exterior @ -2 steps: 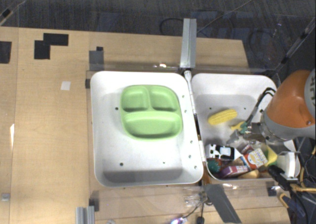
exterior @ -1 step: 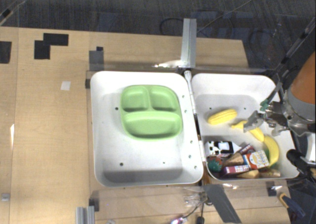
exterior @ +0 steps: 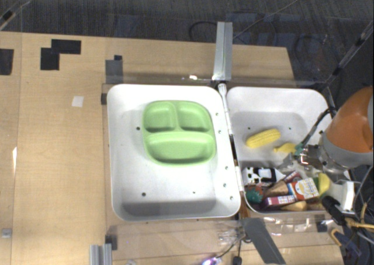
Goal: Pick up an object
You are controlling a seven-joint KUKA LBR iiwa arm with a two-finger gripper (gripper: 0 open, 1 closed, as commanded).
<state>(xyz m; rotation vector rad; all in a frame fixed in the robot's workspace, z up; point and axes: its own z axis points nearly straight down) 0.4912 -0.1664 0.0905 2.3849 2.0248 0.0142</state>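
The right bin point(exterior: 274, 103) holds a yellow corn cob point(exterior: 263, 137) near its middle and a small yellow piece point(exterior: 284, 147) just right of it. Along its near edge lie a black-and-white spotted item point(exterior: 259, 174), a dark wrapped bar point(exterior: 280, 201), a red-and-white carton point(exterior: 304, 188) and a yellow item point(exterior: 323, 185). My gripper point(exterior: 299, 156) reaches in from the right, low over the bin's right side, close beside the small yellow piece and just above the pile. I see nothing clearly between its fingers.
The left bin point(exterior: 125, 141) carries a green divided plate point(exterior: 177, 130) at its centre. A metal post point(exterior: 222, 53) stands behind the wall between the two bins. The arm's orange band point(exterior: 353, 121) hangs over the right bin's right rim.
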